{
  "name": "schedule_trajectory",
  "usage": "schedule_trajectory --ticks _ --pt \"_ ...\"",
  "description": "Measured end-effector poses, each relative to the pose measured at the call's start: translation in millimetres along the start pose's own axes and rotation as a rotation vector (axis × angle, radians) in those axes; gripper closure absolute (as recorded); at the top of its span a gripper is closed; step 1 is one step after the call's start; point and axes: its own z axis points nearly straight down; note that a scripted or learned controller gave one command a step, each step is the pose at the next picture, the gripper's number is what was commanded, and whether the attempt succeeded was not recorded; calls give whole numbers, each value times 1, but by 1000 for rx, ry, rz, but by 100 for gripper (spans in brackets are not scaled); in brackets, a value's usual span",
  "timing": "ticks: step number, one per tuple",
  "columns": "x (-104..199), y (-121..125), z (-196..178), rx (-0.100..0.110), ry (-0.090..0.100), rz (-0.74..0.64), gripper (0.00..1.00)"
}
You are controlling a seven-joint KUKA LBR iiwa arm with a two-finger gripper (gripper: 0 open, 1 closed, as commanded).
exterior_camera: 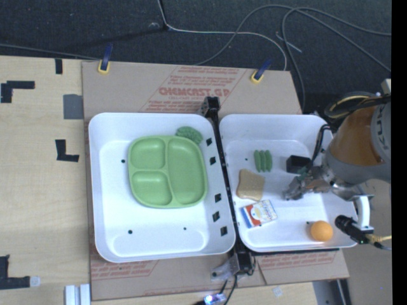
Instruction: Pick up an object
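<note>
Right bin [280, 124], holding: tan sponge [250, 185] near its left wall, likely light, soft, squeezable across the flat sides; orange ball [321, 231] by the front edge. Gripper [296, 189] mid-bin, state unreadable.

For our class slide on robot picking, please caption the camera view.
Gripper poised in the right bin near sponge, green item and orange ball.

Both white bins [105, 189] look like smooth, slightly glossy plastic; the green divided plate [168, 171] is matt plastic; beneath lies printed brown cardboard [191, 88] on a pale wood-grain worktop [38, 189].
</note>
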Motion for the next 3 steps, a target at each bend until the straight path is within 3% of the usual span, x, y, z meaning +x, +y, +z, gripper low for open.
schedule_trajectory --ticks 3 --pt "-7 10 -144 -1 2 -1 100"
